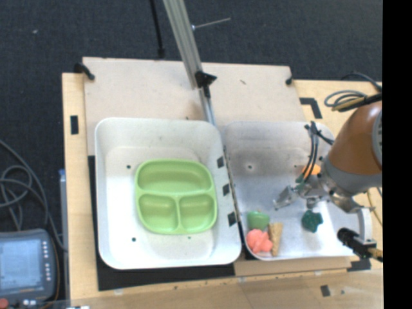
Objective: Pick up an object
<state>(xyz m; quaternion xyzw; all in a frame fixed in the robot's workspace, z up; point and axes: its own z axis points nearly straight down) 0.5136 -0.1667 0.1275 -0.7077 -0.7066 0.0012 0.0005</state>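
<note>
Gripper (295,194) sits mid right bin (270,148), can't tell its grip state. You'd aim for the dark green toy (312,221) by the bin's front right; descend straight.

You are looking at a pale wooden tabletop (76,172) carrying a lighter board (141,89) at the back and two shallow white bins side by side, the left bin (116,192) touching the right bin (264,147).
</note>
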